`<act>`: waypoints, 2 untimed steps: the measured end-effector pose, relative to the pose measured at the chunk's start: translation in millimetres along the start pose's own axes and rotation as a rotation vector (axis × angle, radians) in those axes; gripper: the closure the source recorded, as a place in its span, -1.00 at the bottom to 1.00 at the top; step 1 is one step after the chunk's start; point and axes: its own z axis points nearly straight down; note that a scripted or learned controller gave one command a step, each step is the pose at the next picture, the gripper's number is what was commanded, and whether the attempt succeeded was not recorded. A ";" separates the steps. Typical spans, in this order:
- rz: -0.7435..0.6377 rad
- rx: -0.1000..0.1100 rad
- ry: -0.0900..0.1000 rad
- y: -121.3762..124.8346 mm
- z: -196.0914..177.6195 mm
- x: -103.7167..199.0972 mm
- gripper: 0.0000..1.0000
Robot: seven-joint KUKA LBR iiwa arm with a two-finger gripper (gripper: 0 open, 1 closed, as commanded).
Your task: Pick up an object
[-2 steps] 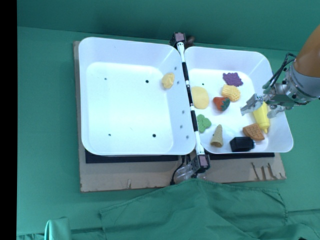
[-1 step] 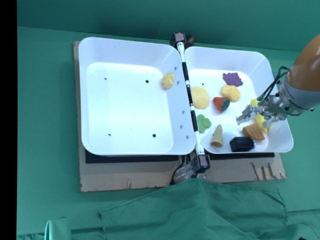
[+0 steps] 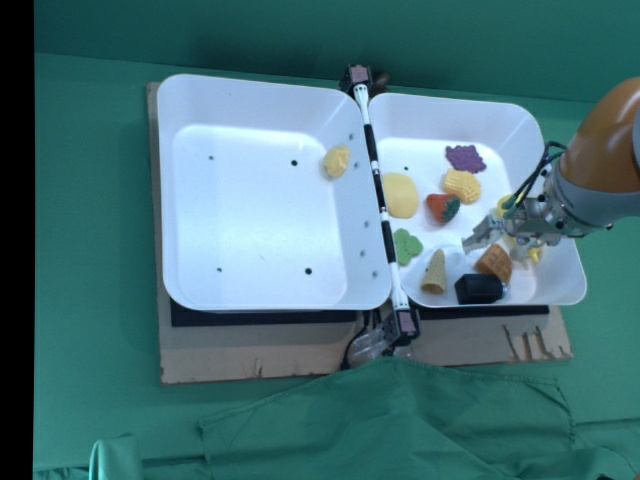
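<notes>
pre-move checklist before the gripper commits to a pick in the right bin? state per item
1. Gripper over the right bin: ok.
2. Nothing seen between the fingers: ok.
3. Target picked out: cannot tell; the waffle-brown piece and black block both lie close below it.
4. Room around those two: not ok, they sit nearly touching, near the bin's front wall.
5. Other items apart from the gripper: ok; strawberry and cone lie to its left.
6. Left bin holds one yellow piece: ok, away from the arm.

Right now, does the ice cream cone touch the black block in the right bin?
Apart. The camera view shows white bin floor between the ice cream cone and the black block.
</notes>
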 end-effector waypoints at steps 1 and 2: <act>0.007 0.000 -0.004 -0.9 -8.8 -3.0 1.00; 0.005 0.000 -0.006 -4.9 -55.0 -5.6 1.00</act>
